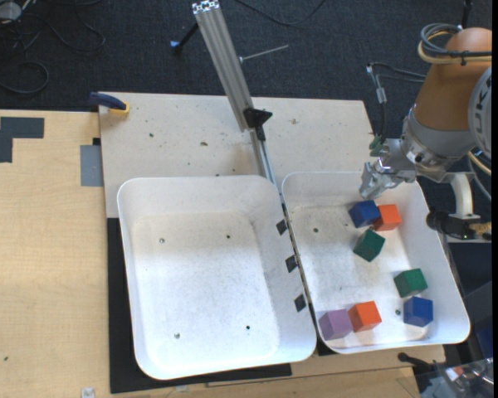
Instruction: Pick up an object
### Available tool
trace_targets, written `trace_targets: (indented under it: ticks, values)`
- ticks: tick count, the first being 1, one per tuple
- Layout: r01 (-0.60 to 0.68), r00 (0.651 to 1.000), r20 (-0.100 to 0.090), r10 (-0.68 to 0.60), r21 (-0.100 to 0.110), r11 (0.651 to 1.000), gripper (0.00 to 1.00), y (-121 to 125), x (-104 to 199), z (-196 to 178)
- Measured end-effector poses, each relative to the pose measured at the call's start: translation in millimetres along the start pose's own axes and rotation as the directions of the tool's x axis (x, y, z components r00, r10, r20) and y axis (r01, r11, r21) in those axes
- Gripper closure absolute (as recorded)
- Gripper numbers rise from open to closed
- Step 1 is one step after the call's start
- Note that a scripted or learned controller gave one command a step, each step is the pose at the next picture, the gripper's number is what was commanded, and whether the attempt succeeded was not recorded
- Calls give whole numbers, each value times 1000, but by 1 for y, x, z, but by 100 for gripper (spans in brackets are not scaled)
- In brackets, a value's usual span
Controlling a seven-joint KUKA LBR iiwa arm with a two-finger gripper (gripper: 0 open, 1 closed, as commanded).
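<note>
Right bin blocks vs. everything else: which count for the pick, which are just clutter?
Job: gripper; right bin with blue block, orange block, dark green block, green block, second blue, second orange, purple block.

Lying about: left bin, aluminium bar, blue-yellow clamp.

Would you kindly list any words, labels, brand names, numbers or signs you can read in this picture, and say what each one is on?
No text can be read.
The checkered tag atop the slanted aluminium bar is a pattern, not lettering.
The coloured blocks in the right bin, the left bin and the gripper bear no legible markings.
</note>
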State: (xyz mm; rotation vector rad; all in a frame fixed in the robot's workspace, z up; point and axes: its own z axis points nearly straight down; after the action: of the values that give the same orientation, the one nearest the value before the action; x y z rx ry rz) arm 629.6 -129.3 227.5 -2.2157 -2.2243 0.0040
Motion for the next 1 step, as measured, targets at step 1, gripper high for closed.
trace_targets:
  ticks: [1]
  values:
    - [-1, 1000, -3, 1, 1, 1000, 100, -2, 52, 10]
